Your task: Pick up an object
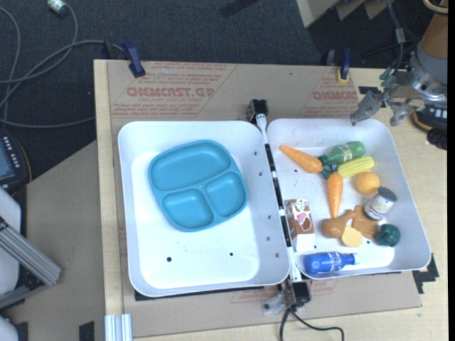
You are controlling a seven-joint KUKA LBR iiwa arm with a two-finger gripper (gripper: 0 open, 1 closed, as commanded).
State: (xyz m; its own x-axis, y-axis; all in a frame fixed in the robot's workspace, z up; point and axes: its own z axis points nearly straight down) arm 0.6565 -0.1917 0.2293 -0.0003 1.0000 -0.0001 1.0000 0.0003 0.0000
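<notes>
— How far had you got with the pick?

— Not far, by my reckoning. My gripper (379, 105) hung over the back right corner of the right bin (407, 261), fingers spread apart with nothing between them. Every object lay in that bin, untouched as far as I could judge. Choosing one, coming down, closing and lifting all remained.

— What was there to choose from?

— Toy food, mostly smooth, glossy plastic. Two tapered carrots: one (301, 158) lay slanted near the divider, the other (334, 193) pointed downward at the middle. A green bottle (344, 151) lay just beside a ridged corn cob (355, 165), with a round orange (367, 182) near them. A small jar (379, 204) with a pale label stood to the right, a dark green lump (388, 235) near it, and a tan, lumpy piece (343, 225) between. A flat printed carton (301, 219) lay by the divider, a blue bottle (328, 262) on its side at the front.

— And the left bin (135, 212)?

— It held a blue three-part plate (197, 185), matte and shallow.
</notes>
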